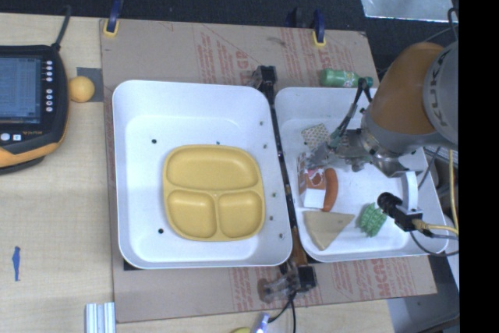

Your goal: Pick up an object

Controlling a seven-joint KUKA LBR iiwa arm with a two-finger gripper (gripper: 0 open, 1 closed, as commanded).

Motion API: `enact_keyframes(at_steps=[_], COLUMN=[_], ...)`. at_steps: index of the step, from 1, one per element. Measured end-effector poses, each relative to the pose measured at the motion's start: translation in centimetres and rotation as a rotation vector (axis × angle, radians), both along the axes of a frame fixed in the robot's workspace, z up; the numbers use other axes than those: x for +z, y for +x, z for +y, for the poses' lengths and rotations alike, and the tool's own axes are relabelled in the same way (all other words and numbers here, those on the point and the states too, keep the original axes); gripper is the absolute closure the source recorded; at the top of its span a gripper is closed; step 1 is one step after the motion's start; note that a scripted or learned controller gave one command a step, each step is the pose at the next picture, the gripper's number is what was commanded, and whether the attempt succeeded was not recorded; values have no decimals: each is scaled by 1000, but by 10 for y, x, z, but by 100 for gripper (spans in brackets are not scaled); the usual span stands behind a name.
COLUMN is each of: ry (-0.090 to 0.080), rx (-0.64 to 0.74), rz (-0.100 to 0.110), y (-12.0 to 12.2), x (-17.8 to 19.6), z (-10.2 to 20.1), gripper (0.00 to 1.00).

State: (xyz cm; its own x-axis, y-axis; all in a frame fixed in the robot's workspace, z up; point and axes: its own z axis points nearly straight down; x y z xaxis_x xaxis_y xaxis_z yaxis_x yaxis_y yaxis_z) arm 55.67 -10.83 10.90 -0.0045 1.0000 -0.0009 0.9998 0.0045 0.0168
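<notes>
Two-finger metal gripper (318,158) hanging low in right shallow white bin (352,248), just above orange sausage-shaped toy (330,189); grip state impossible to tell. Lying nearby: tan wedge-shaped piece (326,228), green knobbly block (372,220). Sitting in left white bin (140,168): yellow three-compartment plastic plate (213,192).

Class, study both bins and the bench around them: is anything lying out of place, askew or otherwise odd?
One thing stands out: a small green object lies on the cardboard just beyond the right bin's far rim, outside both bins. In the left bin, the yellow divided tray sits flat and roughly centred.
</notes>
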Motion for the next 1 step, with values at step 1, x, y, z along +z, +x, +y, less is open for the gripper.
enact_keyframes(at_steps=[1], ry=[0], rx=[1], rz=[6], y=[41], x=[-6], z=[4], gripper=[0])
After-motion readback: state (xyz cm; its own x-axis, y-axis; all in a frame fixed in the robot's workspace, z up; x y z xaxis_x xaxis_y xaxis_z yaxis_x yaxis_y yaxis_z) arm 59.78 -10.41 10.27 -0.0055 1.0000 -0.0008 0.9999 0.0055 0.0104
